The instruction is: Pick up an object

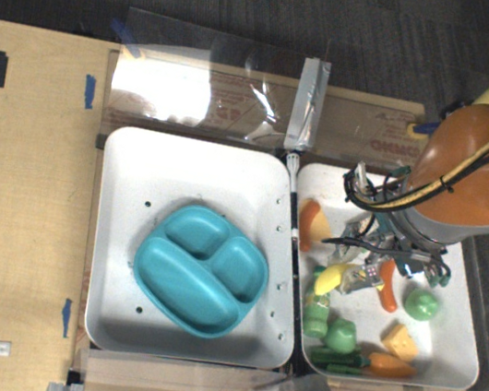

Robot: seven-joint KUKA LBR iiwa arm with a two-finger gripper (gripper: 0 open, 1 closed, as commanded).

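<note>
The right bin [466, 346] holds several toy foods. My gripper [361, 276] is low over the middle of this bin, under the orange wrist band [470, 164] and a bundle of cables. A yellow piece [328, 280] lies right against the gripper's left side; whether it is held I cannot tell. A red-orange stick [388, 290] lies just to the gripper's right. An orange piece [315, 223] rests near the bin's left wall.
The same bin also has a green ball [422, 305], a cheese wedge [401, 341], green chunks [342, 335], and a carrot [391, 364] near the front wall. The left bin [127, 169] holds a teal divided plate [201, 269].
</note>
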